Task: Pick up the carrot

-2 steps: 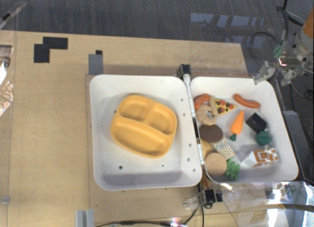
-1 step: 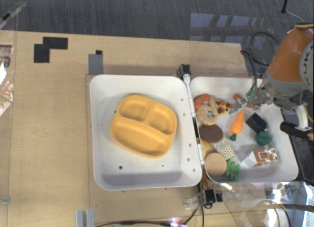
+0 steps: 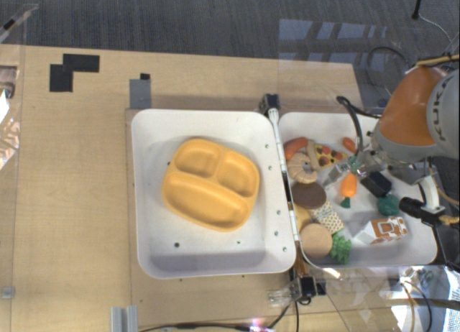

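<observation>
The carrot [image 3: 348,185] is small and orange with a green leafy end pointing toward the front. It is in the middle of the right bin [image 3: 424,251]. My gripper [image 3: 349,173] reaches in from the right and sits over the carrot's upper end. One grey finger shows on each side of the orange body, and they are shut on it. I cannot tell whether the carrot rests on the bin floor or hangs just above it.
The right bin is crowded: a pizza slice [image 3: 325,155], a brown round cookie [image 3: 309,195], a tan round piece [image 3: 315,238], broccoli [image 3: 341,249], a green piece [image 3: 388,205] and a small carton [image 3: 389,230]. The left bin [image 3: 151,251] holds a yellow divided plate [image 3: 211,182].
</observation>
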Robot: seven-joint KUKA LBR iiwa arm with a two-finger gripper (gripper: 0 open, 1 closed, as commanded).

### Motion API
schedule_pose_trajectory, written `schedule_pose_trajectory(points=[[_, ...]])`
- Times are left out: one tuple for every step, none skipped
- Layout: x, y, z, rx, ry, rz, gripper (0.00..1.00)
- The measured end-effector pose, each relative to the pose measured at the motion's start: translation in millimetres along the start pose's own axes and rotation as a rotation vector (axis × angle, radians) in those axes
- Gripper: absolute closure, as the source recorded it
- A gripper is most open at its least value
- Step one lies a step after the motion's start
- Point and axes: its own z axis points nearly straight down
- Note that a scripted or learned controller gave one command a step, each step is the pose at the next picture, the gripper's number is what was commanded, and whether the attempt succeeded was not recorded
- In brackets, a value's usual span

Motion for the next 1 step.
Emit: schedule_pose_trajectory(points=[[-0.7, 3.9, -13.2, -0.01, -0.002, -0.001, 1.0]])
